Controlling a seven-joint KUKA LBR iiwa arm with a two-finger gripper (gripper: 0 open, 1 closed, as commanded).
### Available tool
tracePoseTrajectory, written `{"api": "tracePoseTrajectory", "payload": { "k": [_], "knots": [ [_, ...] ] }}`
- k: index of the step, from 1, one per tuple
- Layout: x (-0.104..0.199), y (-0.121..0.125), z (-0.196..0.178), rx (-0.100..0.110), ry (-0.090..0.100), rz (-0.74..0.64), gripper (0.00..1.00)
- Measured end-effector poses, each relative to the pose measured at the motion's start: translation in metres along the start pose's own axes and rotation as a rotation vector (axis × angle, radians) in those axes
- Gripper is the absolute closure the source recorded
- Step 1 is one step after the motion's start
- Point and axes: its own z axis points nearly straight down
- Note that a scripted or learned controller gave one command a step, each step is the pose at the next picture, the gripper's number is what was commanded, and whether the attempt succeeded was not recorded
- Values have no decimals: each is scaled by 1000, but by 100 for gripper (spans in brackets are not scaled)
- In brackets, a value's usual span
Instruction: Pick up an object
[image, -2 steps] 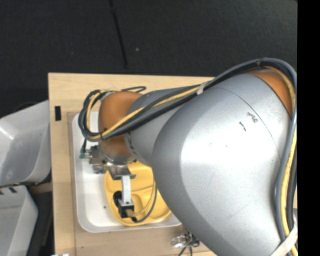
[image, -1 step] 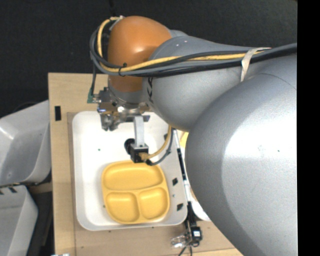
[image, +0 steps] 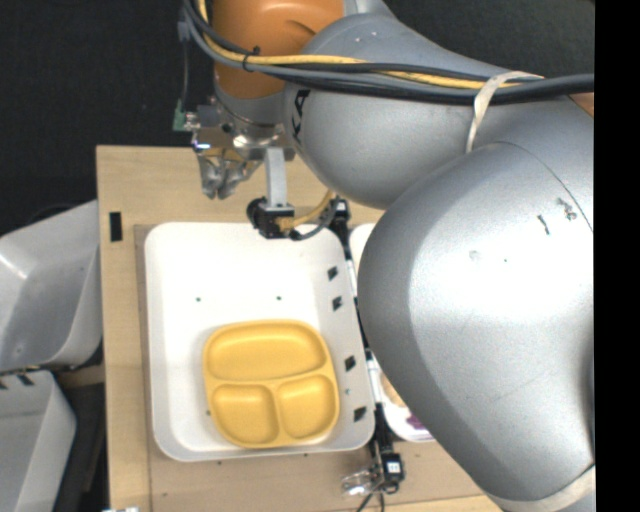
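- tray (image: 270, 382): yellow, three compartments, lying flat in the left bin (image: 170, 300), toward the bin's near edge and a bit right of centre. nothing else loose visible in that bin.
- gripper (image: 222, 180): up at the far end, over the bench (image: 125, 170) just past the bin's far rim, near its middle-left. high, not touching anything.
- grip state: cannot tell, the tip is small and cluttered against the wrist hardware. nothing visibly held.
- key relation: tray lies well apart from the gripper, toward the camera and slightly right. the move, as i read it, is a pull back across most of the bin, then down.
- tray axis: close to square with rounded corners, slightly wider left-right. big compartment faces the far side, two small ones face the near side. sits roughly square to the bin walls, maybe a slight twist.
- grasp guess: flat shallow shape, so a rim or a divider ridge looks like the only pinchable feature; a centre drop would likely hit flat plastic.
- right bin (image: 362, 240): mostly hidden behind the arm (image: 480, 300), contents unclear.
- task status: pick not yet started.
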Motion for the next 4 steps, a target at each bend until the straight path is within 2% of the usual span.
{"api": "tracePoseTrajectory", "payload": {
  "k": [1, 3, 4],
  "knots": [
    [-37, -6, 85, 17, -6, 7, 100],
    [-55, -4, 14, 13, -3, 0, 100],
    [-25, -6, 92, 16, -4, 0, 100]
  ]
}}
